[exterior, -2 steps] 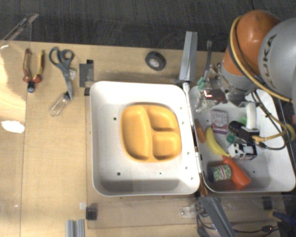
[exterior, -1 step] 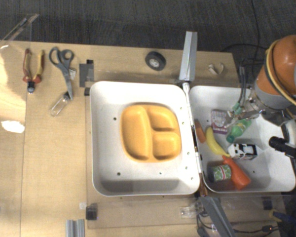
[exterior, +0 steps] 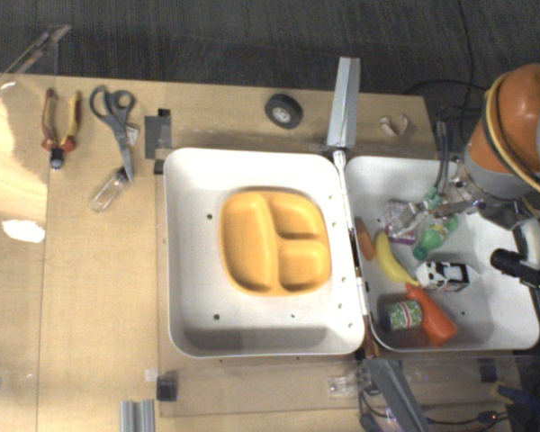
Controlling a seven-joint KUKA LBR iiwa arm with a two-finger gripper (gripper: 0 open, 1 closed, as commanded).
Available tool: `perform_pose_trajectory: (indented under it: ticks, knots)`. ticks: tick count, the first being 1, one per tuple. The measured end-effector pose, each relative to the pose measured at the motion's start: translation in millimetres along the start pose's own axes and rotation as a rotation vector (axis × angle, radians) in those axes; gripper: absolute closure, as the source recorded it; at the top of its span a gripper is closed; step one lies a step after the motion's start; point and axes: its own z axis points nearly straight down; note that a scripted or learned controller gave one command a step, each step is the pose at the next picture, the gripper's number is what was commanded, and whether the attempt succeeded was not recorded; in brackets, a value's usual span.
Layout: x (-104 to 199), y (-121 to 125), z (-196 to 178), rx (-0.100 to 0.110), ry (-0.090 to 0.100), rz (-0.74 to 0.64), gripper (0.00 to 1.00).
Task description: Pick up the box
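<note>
Camera view, looking down at a slant. Pincer point(exterior: 443, 203) over the upper part of the right bin point(exterior: 522, 336), hanging from the grey arm point(exterior: 508, 174) that comes in from the right. Cannot tell whether apart or together: too small, and mixed with the clutter under it. Nothing seen clamped in it.

Directly under the pincer and slightly to its left, a clear crumpled wrapper point(exterior: 400, 216) and a green bottle point(exterior: 435, 234), close together. Below the pincer, toward the front wall of the bin, the box point(exterior: 446, 274), black and white, lying flat on the bin floor and apart from the pincer. Left of the box a banana point(exterior: 391, 261). Just beside its lower left corner, a long orange piece point(exterior: 434, 315), and next to that a can point(exterior: 403, 315).

Right of the box and below it, bare white floor up to the bin walls. To its left, crowded room only, until the wall shared by the bins.

Far left of the pincer, the left bin point(exterior: 189, 318) with a yellow divided tray point(exterior: 274, 239) in its middle, bare floor all around the tray.
</note>
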Motion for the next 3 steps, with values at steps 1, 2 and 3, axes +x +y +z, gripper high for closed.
perform_pose_trajectory:
  ticks: [1,2,3]
  knots:
    - [12,28,77,-0.019,-0.019,0.080,0.00]
    - [11,33,62,-0.033,-0.026,0.077,1.00]
    - [83,10,-71,-0.003,0.000,-0.006,1.00]
